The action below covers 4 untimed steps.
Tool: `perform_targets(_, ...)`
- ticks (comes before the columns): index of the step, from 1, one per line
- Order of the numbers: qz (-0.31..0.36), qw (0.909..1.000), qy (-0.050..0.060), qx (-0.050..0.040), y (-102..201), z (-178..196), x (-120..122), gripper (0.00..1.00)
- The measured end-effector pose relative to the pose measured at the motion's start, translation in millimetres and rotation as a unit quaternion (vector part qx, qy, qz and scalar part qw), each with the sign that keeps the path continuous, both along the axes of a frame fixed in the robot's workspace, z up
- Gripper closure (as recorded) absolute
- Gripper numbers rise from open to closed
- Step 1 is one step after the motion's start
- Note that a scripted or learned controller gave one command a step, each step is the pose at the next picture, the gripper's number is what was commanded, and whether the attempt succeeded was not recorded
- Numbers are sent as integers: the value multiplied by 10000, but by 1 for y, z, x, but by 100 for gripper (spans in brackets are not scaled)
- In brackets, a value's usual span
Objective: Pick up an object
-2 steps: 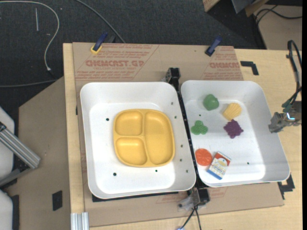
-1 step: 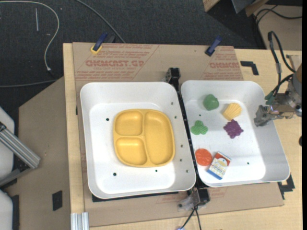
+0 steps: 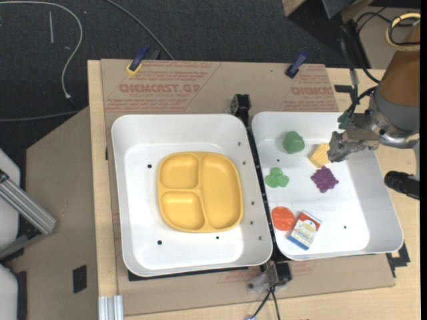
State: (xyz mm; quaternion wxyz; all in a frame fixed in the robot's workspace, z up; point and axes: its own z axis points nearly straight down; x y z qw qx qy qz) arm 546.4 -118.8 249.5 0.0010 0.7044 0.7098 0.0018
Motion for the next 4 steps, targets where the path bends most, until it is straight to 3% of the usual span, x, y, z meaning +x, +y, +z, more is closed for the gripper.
perform_targets(3,-25,10000,15,-1,159,6,68,100)
perform_targets(4,-15,10000,8,-2,210,-15,90,100)
